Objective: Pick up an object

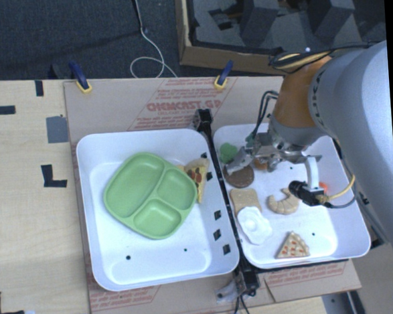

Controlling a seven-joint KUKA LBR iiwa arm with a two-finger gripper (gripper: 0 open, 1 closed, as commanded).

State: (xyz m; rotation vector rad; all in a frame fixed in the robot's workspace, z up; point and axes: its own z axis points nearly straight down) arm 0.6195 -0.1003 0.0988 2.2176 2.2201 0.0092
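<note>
My gripper (254, 161) hangs low over the back left part of the right bin (343, 240), open, with nothing between its fingers. Just below it lies a brown round cookie (240, 178), partly covered by one finger (239, 158). A green piece (228, 150) lies behind the cookie, by the divider. Toward the front lie a slice of toast (244, 198), a white fried egg (254, 225), a croissant (283, 203) and a pizza slice (292, 246).
The left bin (107, 266) holds a green divided plate (151, 195) and a second pizza slice (197, 173) against the divider. A black and orange cable fitting (308, 192) hangs over the right bin beside the croissant. The arm covers the bench's right side.
</note>
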